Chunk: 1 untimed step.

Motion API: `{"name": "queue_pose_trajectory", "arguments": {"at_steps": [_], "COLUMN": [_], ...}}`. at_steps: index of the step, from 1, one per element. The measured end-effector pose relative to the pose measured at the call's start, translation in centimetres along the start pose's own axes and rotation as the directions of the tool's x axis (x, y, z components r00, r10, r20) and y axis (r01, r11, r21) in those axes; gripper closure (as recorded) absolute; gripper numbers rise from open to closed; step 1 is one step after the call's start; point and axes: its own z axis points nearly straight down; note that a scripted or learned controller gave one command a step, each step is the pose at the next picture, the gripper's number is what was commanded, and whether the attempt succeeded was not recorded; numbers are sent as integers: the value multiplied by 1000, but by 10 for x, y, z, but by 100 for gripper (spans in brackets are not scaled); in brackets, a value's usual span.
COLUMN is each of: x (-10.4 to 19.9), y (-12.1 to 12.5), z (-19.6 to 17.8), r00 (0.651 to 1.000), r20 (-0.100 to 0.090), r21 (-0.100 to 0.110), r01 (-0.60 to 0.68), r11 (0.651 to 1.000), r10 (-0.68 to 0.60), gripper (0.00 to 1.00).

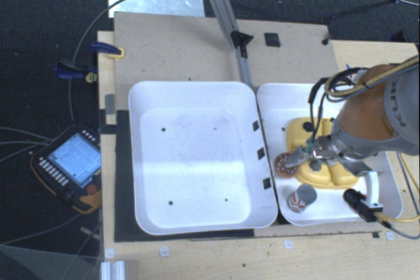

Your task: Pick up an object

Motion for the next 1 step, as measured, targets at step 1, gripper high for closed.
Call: {"name": "queue_pose_trajectory", "arguments": {"at_steps": [1], "x": [0], "y": [1], "z": [-10], "r00": [1000], "r20": [0], "r21": [-3], "r01": [1], "r11": [1000], "r10": [-1], "gripper": [100]}}
